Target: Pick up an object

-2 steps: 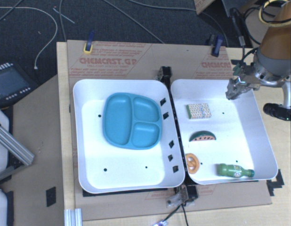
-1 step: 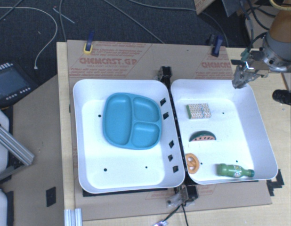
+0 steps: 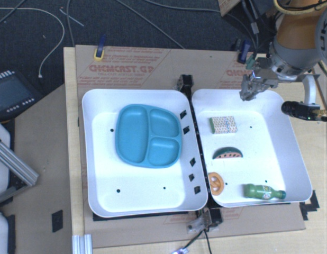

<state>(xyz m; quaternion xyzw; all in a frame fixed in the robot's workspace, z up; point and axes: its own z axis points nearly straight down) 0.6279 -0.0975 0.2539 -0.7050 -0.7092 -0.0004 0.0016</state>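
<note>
The end effector (image 3: 252, 91) hangs over the far edge of the right bin (image 3: 290, 136), and I cannot tell how it is set. Well apart from it in that bin, a patterned block (image 3: 223, 124) lies in the far half toward the left wall, a watermelon slice (image 3: 227, 153) sits in the middle, and a pretzel (image 3: 216, 183) and a green bottle (image 3: 264, 192) lie by the near edge. The right side of this bin is bare, and the left bin (image 3: 100, 173) has a blue divided plate (image 3: 149, 135) with bare floor along its near edge.
</note>
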